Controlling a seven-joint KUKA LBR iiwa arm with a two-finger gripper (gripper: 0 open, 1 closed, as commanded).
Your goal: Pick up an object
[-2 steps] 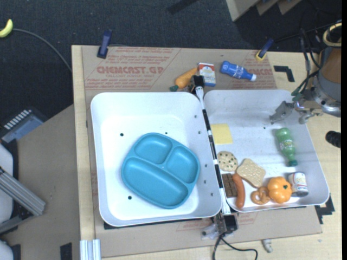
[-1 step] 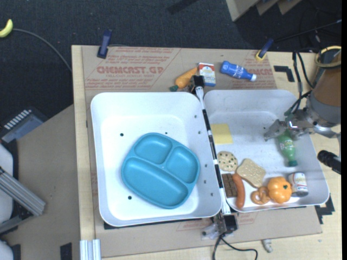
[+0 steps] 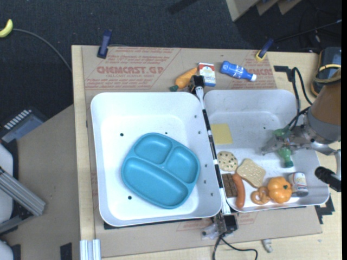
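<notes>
- Toys crowd the near edge of the right bin (image 3: 255,99): orange pumpkin (image 3: 279,189), pretzel (image 3: 259,196), hot dog (image 3: 239,190), choc bar (image 3: 230,185), small can (image 3: 298,182) w/ red band at the near right corner.
- Just behind those: bread slice (image 3: 250,171) and choc-chip cookie (image 3: 226,160), touching or nearly so.
- Left bin (image 3: 108,118) holds a blue divided tray (image 3: 160,169), well apart from the arm.
- Mid right bin: gripper (image 3: 283,142) sits low over a small green object (image 3: 285,155), prob the target. Jaws: can't tell if spread or pinched; metal parts blur together, and green thing isn't clearly between them.
- Handling, as a guess: green piece looks like light hard plastic, smooth, prob slippery, rolls easily. Best grip across its narrow width, near the middle.
- Further back: yellow cheese square (image 3: 221,134) flat on bin floor; thin, hard to get under.
- Far side on table (image 3: 135,64), outside bins: carrot (image 3: 186,78), small carton (image 3: 206,73), blue bottle (image 3: 237,71) lying down.
</notes>
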